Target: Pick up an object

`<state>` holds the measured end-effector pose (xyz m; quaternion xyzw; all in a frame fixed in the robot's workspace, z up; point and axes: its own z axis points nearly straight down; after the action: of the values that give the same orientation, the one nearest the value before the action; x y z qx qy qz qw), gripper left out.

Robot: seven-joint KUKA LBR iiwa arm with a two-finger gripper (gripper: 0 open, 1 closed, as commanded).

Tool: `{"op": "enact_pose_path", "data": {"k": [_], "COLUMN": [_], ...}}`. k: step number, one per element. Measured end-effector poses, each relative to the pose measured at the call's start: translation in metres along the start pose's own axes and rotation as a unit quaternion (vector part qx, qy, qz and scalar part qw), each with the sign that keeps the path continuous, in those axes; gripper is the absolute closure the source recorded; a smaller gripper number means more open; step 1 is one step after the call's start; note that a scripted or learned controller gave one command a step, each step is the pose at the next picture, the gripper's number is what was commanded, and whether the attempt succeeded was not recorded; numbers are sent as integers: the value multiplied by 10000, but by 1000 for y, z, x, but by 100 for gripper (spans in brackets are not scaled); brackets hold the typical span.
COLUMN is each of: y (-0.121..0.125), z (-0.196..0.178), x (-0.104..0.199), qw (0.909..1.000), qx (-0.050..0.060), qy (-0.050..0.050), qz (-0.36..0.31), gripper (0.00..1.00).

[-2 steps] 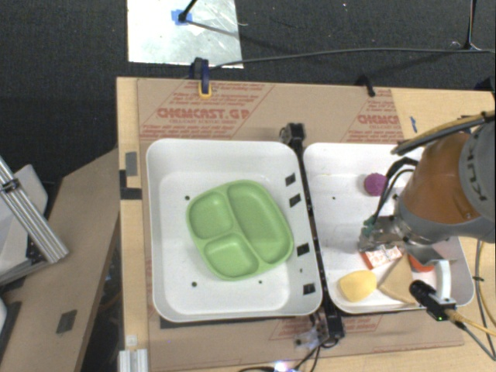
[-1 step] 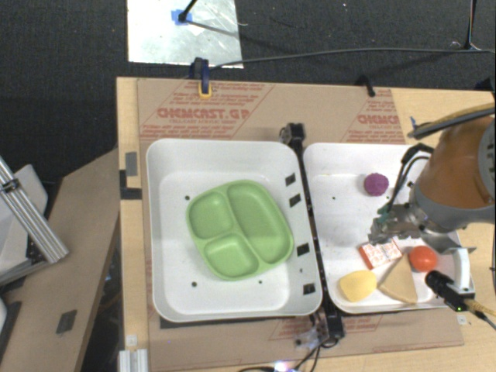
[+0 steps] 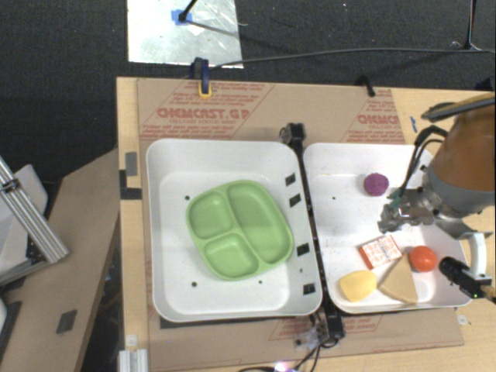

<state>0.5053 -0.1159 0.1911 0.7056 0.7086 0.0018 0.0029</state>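
Gripper (image 3: 394, 217) hangs low over the right bin (image 3: 333, 208), just above and left of a small cluster of toy food; from this slant its metal tip is a blur, so how far open it is and whether it has hold of anything I cannot tell. The nearest candidate is the red-and-white packet (image 3: 380, 251), lying flat on the bin floor just below the gripper — probably light, thin and stiff, best taken across its narrow edges, though a flat thing like this may slide away. Touching it to the right is a tan wedge (image 3: 400, 284), with a red tomato (image 3: 422, 259) just beside and a yellow lemon-like piece (image 3: 357, 285) lower left. These look like light, hard, smooth plastic — rounded ones could squirt out. A purple ball (image 3: 376, 183) sits apart, up-left of the gripper. The left bin (image 3: 167, 208) holds a green divided plate (image 3: 236, 229).
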Motion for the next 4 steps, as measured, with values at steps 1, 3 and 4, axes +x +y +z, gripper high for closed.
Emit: {"op": "enact_pose_path", "data": {"k": [1, 3, 4], "y": [2, 37, 44], "z": [-47, -34, -37], "x": [0, 118, 163], "qw": [10000, 10000, 10000], "qx": [-3, 23, 22], "qy": [-1, 22, 20], "qz": [-1, -34, -26], "gripper": [100, 100, 100]}}
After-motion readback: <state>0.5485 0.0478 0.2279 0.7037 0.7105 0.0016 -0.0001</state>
